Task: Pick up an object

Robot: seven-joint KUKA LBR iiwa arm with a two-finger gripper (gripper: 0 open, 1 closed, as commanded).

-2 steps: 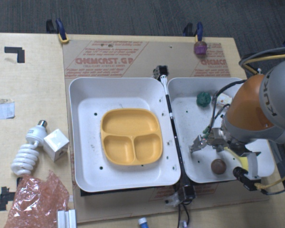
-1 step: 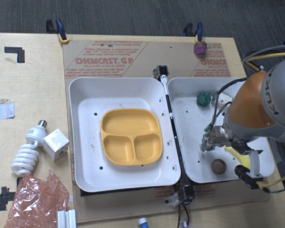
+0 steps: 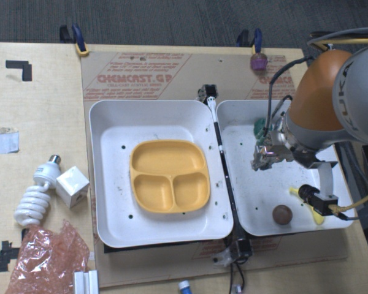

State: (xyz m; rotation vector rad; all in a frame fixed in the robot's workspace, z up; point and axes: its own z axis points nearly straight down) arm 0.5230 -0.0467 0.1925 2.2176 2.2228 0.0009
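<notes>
Robot's hand [image 3: 265, 157] is low over the middle of the right bin [image 3: 242, 195]. I cannot tell if it is open or closed. A small green thing [image 3: 258, 127] lies toward the back of that bin, just beside the hand and partly hidden. A brown ball [image 3: 282, 214] sits near the bin's front edge, well apart from the hand. I think the hand is choosing and has nothing yet. Next it should line up over one thing, go down and squeeze.

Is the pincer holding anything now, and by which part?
Cannot be told: the pincer is low in the right bin, close to a green thing.
</notes>
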